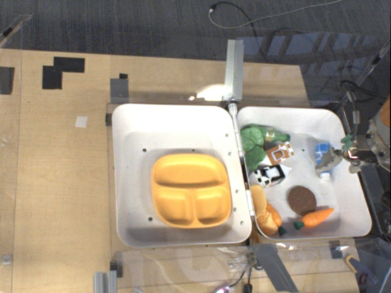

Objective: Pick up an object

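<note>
hand (339, 156) is hovering at the right bin's (305, 118) right edge, aperture unreadable, nothing seen gripped. blue object (322, 151) is lying just left of it; carrot (317, 217) is lying lower-left, long axis roughly horizontal.

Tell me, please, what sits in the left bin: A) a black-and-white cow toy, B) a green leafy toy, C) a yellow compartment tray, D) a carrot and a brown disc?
C: the yellow compartment tray lies alone in the middle of the left bin, while the carrot, brown disc, green leafy toy and cow toy are all in the right bin.
</note>
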{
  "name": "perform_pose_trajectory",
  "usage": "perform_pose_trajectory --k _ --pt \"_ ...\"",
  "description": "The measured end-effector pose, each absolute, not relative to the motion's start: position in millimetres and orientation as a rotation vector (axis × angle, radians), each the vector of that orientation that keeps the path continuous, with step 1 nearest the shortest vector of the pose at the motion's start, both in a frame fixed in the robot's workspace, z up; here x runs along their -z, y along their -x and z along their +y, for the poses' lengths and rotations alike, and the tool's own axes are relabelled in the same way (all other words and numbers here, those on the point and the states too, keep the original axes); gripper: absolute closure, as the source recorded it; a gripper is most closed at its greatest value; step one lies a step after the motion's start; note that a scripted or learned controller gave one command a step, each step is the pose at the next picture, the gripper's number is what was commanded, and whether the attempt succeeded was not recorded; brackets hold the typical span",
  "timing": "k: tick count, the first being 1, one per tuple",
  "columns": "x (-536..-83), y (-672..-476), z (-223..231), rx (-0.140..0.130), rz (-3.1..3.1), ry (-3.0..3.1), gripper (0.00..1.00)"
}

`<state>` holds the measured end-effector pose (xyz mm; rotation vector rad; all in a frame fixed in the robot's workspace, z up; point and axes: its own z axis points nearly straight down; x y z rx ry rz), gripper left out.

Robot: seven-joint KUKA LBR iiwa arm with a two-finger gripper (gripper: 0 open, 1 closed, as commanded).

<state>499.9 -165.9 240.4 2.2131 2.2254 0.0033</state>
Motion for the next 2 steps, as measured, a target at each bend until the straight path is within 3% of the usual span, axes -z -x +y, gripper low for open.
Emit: perform_pose_trajectory --k 1,2 --pt "-136 -508.9 -84 -0.002 2.315 -2.123 0.0" --pt "-114 -589.9 -104 -0.049 2.299 -2.077 0.0"
